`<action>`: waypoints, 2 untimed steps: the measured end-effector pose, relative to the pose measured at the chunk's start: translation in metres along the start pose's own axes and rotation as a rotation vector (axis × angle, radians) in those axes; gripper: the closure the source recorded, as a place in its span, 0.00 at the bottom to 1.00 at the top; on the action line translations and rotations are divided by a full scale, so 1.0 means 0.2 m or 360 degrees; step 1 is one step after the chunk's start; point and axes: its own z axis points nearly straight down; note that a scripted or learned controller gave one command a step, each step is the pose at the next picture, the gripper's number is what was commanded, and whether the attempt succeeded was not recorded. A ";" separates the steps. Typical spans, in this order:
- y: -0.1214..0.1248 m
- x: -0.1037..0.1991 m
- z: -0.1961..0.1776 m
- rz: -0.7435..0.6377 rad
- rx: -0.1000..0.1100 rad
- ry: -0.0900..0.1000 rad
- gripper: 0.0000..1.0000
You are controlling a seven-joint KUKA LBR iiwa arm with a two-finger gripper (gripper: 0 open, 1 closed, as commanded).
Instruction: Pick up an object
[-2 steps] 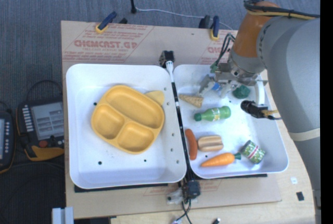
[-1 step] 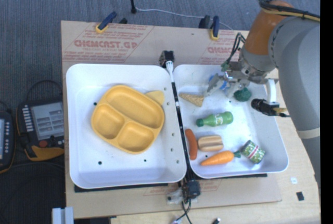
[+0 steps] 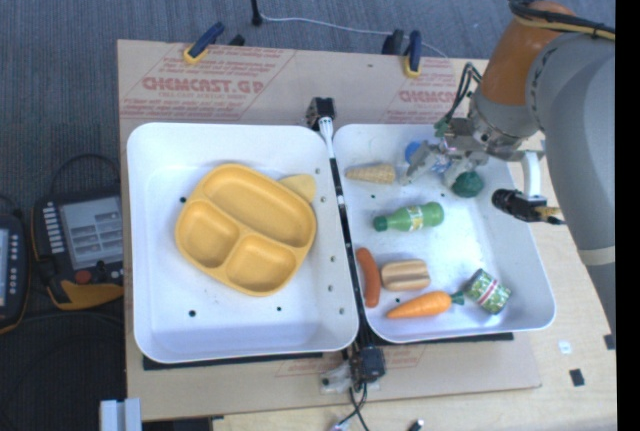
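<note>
Two shallow glossy white plastic bins sit side by side on a brown cardboard-covered bench (image 3: pixel 200 84) with red print.

Left bin (image 3: pixel 150 219): a yellow moulded plastic tray (image 3: pixel 246 227) with three rounded compartments, lying at a slant in the middle. A pale yellow flat piece (image 3: pixel 299 185) peeks out from under its far edge, toward the bin's far right corner.

Right bin (image 3: pixel 520 259):
- pale, bumpy corn cob (image 3: pixel 371 174) near the far left corner
- smooth green bottle (image 3: pixel 409 217) with a yellow label, lying on its side mid-bin
- glossy orange-red sausage (image 3: pixel 368 276) along the left wall
- tan hot dog bun (image 3: pixel 405 274) just beside the sausage
- tapered orange carrot (image 3: pixel 421 305) with a green top at the near edge
- green printed can (image 3: pixel 488 291), tilted, near the near right corner, close to the carrot top
- round dark green object (image 3: pixel 466 184) and a small blue piece (image 3: pixel 415 155) toward the far edge, under the claw

Gripper (image 3: pixel 452 152): metallic, wiry, low over the far part of the right bin, between the blue piece and the dark green object. How far the claw is spread, cannot tell; whether it has hold of anything, cannot tell. Grey arm with an orange band comes in from the right.

Blue-yellow clamps (image 3: pixel 204 41) pin the far edge of the bench.
</note>
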 end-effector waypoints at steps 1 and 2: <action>0.00 0.00 0.00 0.0001 -0.0001 -0.0001 0.00; 0.00 0.00 0.00 0.0001 -0.0001 -0.0001 0.00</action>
